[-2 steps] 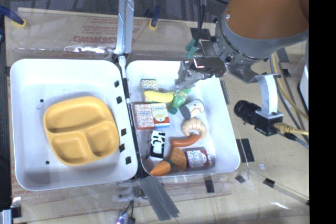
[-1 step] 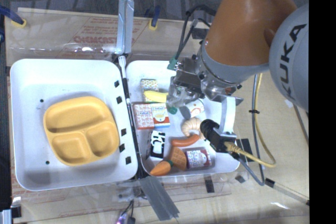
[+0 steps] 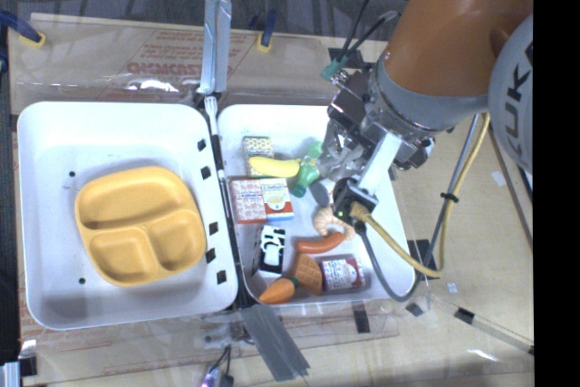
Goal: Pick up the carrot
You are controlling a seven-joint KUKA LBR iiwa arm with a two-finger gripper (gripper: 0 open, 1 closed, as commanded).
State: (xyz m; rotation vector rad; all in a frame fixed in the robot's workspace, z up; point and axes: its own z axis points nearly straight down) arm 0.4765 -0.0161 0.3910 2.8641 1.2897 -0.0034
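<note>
We see the carrot (image 3: 277, 290) lying at the near edge of the right bin (image 3: 396, 263), just left of a ketchup bottle (image 3: 331, 273) and below a black-and-white carton (image 3: 270, 251). The gripper (image 3: 337, 166) hangs over the bin's middle, well apart from the carrot, near a banana (image 3: 273, 167) and a green item (image 3: 304, 174) we can't identify. Cables and the wrist hide its tips, so we cannot tell its state. The left bin (image 3: 45, 140) holds a yellow tray (image 3: 138, 222)

Even overhead lighting — soft shadows inside the white bins (image 3: 54, 304); glare on the plastic sheet (image 3: 154, 72); slight overall softness.
</note>
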